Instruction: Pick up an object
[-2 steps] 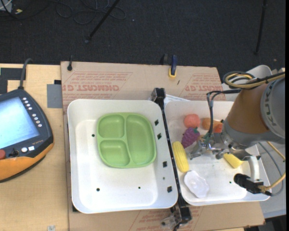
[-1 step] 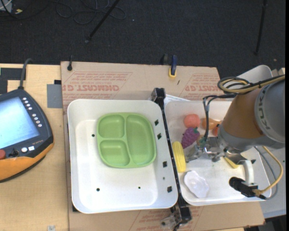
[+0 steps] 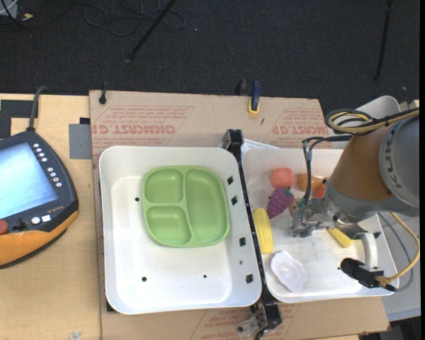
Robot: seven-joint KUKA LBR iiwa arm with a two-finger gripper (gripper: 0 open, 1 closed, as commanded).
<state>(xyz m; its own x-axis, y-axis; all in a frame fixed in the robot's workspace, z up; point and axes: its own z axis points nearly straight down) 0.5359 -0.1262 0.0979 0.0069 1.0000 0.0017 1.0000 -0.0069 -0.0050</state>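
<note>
My gripper [image 3: 302,227] reaches down into the right bin [image 3: 319,290], near its middle. Purple grapes [image 3: 280,202] lie just to its left, close to it but apart. Behind them rest a red-orange round fruit [image 3: 282,177] and a small orange piece [image 3: 302,182]. A yellow corn cob [image 3: 263,230] lies along the bin's left wall. In the front left of the bin sits a pale translucent object [image 3: 289,271]. A yellow piece [image 3: 340,237] pokes out from under the arm on the right. Nothing is visibly held.
The left bin [image 3: 120,261] holds a green divided plate [image 3: 185,206]. A black divider [image 3: 245,218] runs between the bins. A handheld control pendant [image 3: 25,190] lies on the bench at far left. The arm's grey body [image 3: 372,176] covers the right bin's right side.
</note>
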